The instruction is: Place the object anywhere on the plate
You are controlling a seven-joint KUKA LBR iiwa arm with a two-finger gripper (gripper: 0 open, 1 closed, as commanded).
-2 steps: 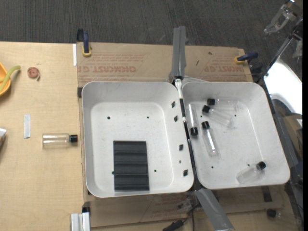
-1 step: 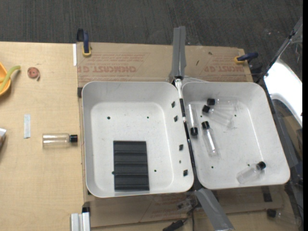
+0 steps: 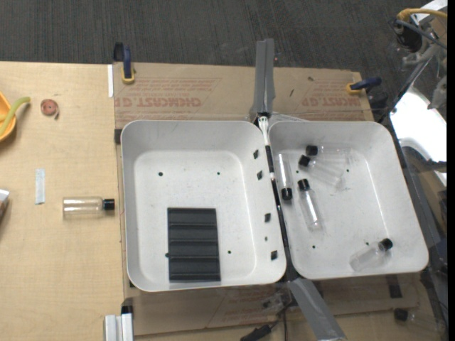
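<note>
A dark ribbed rectangular plate (image 3: 193,245) lies flat on the floor of the left bin (image 3: 142,148), near its front edge. The right bin (image 3: 384,162) holds several clear vials with black caps. One vial (image 3: 284,177) lies along that bin's left wall. Another vial (image 3: 309,206) lies just right of it, near the middle. A clear vial (image 3: 325,163) rests toward the back. A fourth vial (image 3: 370,256) sits at the front right corner.
On the wooden bench left of the bins lie a loose clear vial (image 3: 87,205), a small white strip (image 3: 40,187), a pink disc (image 3: 48,106) and a yellow-orange object (image 3: 7,116). Clamps (image 3: 124,62) (image 3: 362,85) hold the cardboard behind the bins.
</note>
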